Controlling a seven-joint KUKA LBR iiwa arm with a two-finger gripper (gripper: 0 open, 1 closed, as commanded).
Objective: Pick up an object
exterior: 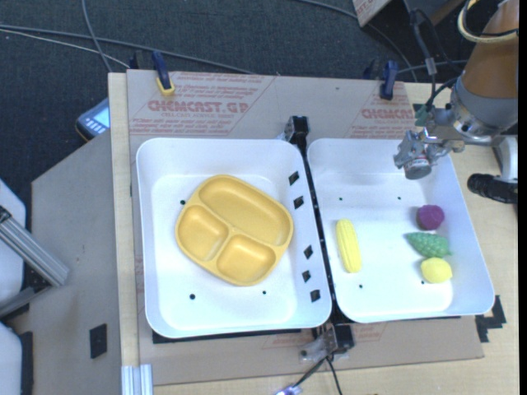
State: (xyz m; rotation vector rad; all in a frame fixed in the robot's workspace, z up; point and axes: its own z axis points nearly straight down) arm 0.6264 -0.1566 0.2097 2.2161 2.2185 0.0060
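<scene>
1. Dark carpet lay all around a brown board (247, 97) with red words on it, and thin cables ran over the carpet.
2. Two blue clamps (162, 74) held the far edge of the board.
3. Two white bins sat side by side on the board, touching in the middle.
4. One bin, the left bin (156, 245) as the camera saw it, held a yellow plate (234, 229) with three parts, and the plate was turned at a slant.
5. Its neighbour, the right bin (370, 171), held four toy foods.
6. A yellow corn (349, 245) lay near the wall between the bins.
7. A purple ball (430, 216), a green bumpy toy (428, 243) and a yellow lemon (436, 270) sat in a row close together by the right side of that bin.
8. The grey arm with its orange band (492, 64) came in from the top right.
9. Its gripper (416, 164) hung over the far right corner of the right bin, well apart from all the toys.
10. Nothing was in the gripper, but I could not tell how wide it stood.
</scene>
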